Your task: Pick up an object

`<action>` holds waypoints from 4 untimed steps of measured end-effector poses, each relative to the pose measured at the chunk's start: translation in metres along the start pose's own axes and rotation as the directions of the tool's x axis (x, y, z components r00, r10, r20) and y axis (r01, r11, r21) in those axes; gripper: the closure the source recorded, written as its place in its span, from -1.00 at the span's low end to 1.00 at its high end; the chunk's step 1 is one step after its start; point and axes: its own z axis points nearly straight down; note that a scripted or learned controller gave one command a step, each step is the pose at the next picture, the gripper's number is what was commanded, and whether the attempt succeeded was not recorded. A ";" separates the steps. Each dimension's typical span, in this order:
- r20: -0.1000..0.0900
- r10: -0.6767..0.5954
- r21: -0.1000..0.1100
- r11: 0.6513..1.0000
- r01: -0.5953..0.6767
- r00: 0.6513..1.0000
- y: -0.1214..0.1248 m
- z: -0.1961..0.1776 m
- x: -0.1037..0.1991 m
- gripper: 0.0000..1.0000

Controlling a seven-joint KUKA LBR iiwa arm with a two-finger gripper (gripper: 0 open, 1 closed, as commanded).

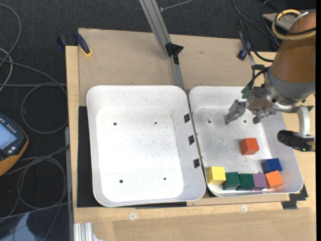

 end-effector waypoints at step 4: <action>0.002 -0.002 -0.014 1.000 0.002 1.000 -0.016 0.044 0.000 1.00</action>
